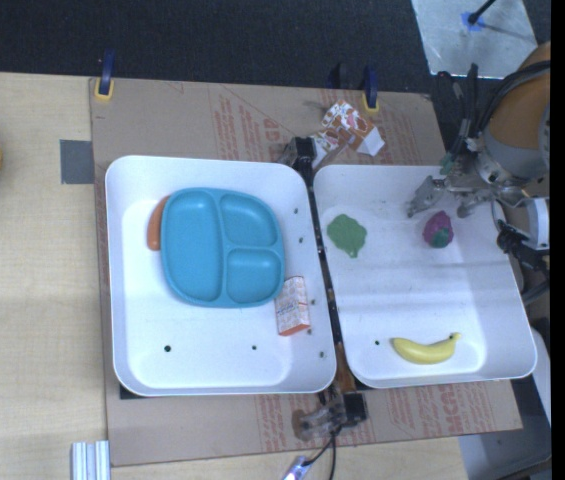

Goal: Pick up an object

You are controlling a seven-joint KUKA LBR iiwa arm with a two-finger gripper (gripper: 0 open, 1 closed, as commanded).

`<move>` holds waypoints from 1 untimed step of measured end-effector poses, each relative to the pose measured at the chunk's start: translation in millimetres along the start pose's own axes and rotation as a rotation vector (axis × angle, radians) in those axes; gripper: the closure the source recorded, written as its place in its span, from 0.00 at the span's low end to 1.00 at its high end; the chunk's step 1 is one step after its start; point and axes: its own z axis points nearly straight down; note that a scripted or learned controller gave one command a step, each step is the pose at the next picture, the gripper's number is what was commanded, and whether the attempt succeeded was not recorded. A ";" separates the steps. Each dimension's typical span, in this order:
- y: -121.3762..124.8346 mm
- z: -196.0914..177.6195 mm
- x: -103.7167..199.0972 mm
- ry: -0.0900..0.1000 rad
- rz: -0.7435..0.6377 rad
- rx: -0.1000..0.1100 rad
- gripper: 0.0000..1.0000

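1. The bench carries two shallow white bins side by side: the left bin (132,268) and the right bin (482,298).
2. In the left bin a blue divided plate (224,247) lies toward the far-left part, with an orange object (153,225) tucked under its left edge, and a small carton (293,306) resting by the bin's right wall.
3. The right bin holds three things: a green item (347,234) near its left wall, a yellow banana (425,348) close to the near edge, and a purple fruit-like object (438,230) toward the far-right corner.
4. The arm enters over the right bin's far-right corner, and the gripper (452,200) hangs there with its fingers spread apart, nothing between them.
5. The purple object sits just beside the fingertips, on their near side and almost straight below them; it is by far the closest candidate, while the banana and green item lie well apart from the gripper.
6. The purple object looks roundish, slightly taller than wide, so it seems to offer no strong long axis to align with, though the view is too coarse to be sure.
7. Judged from this, the coming move calls for a short descent toward the near side so the spread fingers straddle the purple object before closing.
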 end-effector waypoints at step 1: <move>-19.7 18.1 0.8 -0.001 -0.001 0.002 0.00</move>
